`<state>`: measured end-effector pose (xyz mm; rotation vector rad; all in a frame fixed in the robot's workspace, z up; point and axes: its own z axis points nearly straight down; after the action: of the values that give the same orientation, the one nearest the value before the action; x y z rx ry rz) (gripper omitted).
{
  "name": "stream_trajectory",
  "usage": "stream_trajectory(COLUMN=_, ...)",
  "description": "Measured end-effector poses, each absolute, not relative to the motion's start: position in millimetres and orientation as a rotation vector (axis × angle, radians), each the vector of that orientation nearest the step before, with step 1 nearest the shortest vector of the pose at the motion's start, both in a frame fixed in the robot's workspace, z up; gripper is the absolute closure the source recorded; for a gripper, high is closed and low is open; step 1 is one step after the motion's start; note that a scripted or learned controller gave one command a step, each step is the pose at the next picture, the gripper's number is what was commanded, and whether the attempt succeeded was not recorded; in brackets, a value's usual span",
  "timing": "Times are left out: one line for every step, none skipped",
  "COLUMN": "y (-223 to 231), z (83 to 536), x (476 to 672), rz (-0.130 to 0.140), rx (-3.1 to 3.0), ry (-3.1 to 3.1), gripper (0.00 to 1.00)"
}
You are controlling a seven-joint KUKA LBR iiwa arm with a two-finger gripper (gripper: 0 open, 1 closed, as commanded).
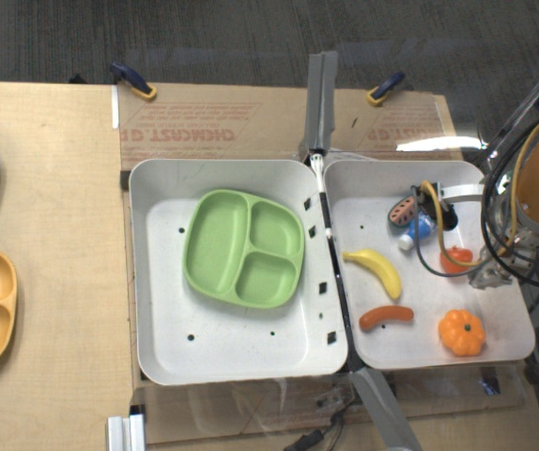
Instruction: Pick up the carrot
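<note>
Carrot (pixel 455 259) lies in right bin (pixel 363 350), toward its right wall, just left of the jaws at the arm's (pixel 535 184) end. Can't tell how wide the jaws stand, nothing seen between them. Banana (pixel 374 271), sausage (pixel 385 318) and small pumpkin (pixel 462 333) lie nearer the front. Left bin (pixel 157 346) holds a green divided plate (pixel 244 248). Pale wood table (pixel 44 177), cardboard (pixel 204 125) under the bins, dark carpet (pixel 204 17) behind.

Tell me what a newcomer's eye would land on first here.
The green plate lies in the middle of the left bin. In the right bin, a yellow banana lies just above a sausage, with an orange pumpkin toward the lower right corner. The arm reaches in over that bin's right edge.
</note>
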<state>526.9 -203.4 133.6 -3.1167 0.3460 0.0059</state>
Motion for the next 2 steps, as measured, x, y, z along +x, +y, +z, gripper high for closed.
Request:
stream_trajectory(y=-221, z=252, x=514.4, rz=-0.006, rx=-3.118, ry=0.321, gripper=1.0)
stream_trajectory(y=-220, z=194, x=510.1, rz=0.004, rx=-3.116, ry=0.338, gripper=1.0)
